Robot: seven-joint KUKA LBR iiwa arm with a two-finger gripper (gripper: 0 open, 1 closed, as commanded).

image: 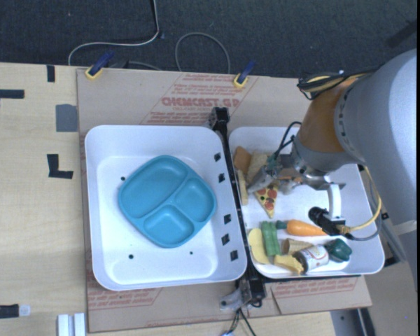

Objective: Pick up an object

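Observation:
My gripper [274, 173] is low over the upper left part of the right bin [360, 261], with the grey arm and its orange band [322, 121] above it. Right under and beside it lie a toy pizza slice [267, 201] and some brown bread-like pieces [242, 161]. Further toward the front of the bin lie an orange carrot [306, 228], a green vegetable [269, 238], a yellow banana-like piece [255, 246] and a small bottle [312, 258]. Nothing visibly hangs from the gripper.
The left bin [105, 152] holds a blue divided plate [168, 200]. A black divider [227, 187] runs between the two bins. A black cable with a white part [332, 205] loops off the wrist over the right bin.

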